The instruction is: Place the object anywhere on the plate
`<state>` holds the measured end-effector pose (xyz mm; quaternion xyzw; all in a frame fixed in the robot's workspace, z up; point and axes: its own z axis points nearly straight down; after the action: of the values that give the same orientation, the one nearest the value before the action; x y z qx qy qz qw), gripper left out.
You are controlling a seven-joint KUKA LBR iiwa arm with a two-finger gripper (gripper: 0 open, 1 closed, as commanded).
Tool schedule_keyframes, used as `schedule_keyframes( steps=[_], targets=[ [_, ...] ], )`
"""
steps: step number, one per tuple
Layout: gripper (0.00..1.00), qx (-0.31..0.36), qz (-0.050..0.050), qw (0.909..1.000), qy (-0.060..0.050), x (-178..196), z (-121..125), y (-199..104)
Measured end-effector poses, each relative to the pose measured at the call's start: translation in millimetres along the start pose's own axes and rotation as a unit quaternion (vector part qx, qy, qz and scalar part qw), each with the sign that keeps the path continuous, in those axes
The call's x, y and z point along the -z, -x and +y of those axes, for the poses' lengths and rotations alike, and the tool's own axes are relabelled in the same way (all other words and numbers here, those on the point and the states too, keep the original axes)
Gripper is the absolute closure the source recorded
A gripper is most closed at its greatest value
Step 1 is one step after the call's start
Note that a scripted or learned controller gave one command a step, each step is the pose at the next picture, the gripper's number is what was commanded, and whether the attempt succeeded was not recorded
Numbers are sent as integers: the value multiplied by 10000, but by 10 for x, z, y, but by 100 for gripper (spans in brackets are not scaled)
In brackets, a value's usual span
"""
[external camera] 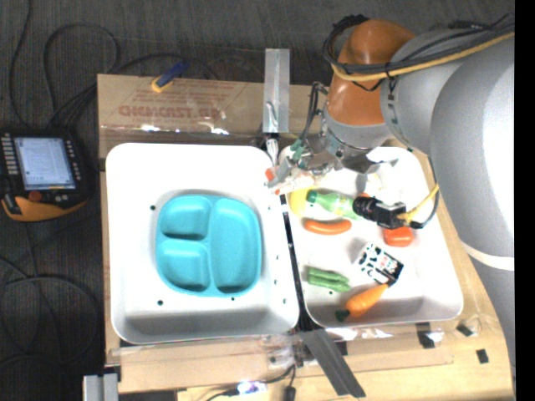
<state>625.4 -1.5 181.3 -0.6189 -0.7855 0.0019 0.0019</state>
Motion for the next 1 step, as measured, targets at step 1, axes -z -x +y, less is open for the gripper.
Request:
schedule_keyframes(
  steps=[1],
  targets=[
    [100, 109, -3, 9999, -4, -3, -221, -699]
  ],
)
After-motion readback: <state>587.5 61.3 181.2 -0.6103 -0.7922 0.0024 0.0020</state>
